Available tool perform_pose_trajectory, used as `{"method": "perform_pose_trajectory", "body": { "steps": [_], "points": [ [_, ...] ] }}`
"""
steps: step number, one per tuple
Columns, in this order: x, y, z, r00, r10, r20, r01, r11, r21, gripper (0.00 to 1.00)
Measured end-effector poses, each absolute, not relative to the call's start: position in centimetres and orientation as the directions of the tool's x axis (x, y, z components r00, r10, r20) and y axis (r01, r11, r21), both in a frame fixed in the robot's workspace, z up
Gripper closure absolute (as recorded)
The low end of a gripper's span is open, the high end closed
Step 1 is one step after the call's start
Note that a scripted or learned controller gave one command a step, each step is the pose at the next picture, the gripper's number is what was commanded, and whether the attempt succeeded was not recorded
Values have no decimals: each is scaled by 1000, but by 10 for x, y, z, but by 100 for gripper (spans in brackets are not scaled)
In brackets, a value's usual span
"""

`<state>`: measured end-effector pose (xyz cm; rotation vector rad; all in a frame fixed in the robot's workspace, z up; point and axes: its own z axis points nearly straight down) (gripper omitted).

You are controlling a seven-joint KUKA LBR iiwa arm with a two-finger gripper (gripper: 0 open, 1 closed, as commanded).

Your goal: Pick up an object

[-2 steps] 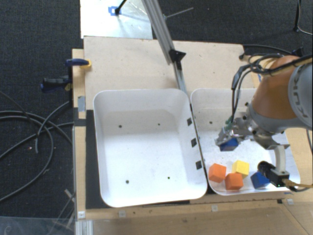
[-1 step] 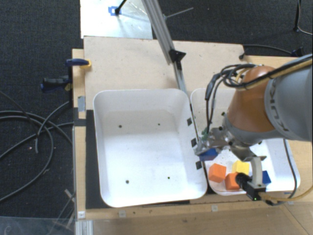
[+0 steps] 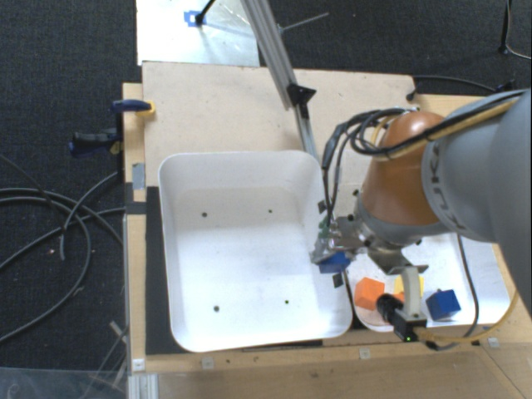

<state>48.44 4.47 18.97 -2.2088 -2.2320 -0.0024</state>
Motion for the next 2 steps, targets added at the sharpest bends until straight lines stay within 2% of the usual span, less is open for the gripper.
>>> {"method": "perform_pose_trajectory", "body": {
  "steps": [1,2],
  "points": [
    [547,6,201,-1,1000,-2,1000,1,7,100],
    [569,70,242,-12,1000,3,1000,12,7,100]
  ]
}}
